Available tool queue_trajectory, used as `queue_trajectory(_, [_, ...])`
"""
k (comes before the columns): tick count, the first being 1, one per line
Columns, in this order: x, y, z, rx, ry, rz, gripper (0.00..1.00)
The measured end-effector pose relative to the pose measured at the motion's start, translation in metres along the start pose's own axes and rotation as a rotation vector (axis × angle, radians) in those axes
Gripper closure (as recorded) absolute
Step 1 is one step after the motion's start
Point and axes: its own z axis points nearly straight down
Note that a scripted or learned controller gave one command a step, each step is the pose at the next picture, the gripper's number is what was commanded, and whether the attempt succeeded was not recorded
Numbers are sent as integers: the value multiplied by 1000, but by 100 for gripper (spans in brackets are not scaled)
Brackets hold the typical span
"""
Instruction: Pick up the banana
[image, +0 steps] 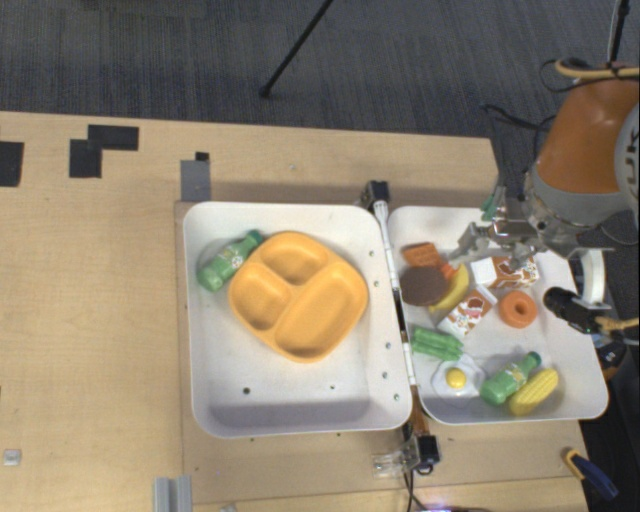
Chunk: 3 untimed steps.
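The banana (456, 290) is yellow and lies near the middle of the right bin (590, 405). It rests against a dark brown round piece (424, 287) on its left. My gripper (480, 243) hangs over the upper part of that bin, just above and to the right of the banana's top end. Nothing visibly hangs from it. The orange-banded wrist (590, 140) rises behind it at the right.
Around the banana lie an orange-brown piece (421, 254), two white-and-red cartons (468, 313), an orange ring (518, 309), a green pod (437, 344), a fried egg (455, 378), a green bottle (505, 380) and corn (535, 389). The left bin (215, 400) holds a yellow divided plate (298, 295) and a green bottle (227, 261).
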Motion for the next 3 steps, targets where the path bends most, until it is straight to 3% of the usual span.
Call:
queue_trajectory(1, [-21, 54, 113, 2, 0, -106, 0])
queue_trajectory(2, [-9, 41, 142, -18, -6, -237, 0])
queue_trajectory(3, [-6, 42, 134, -17, -1, -241, 100])
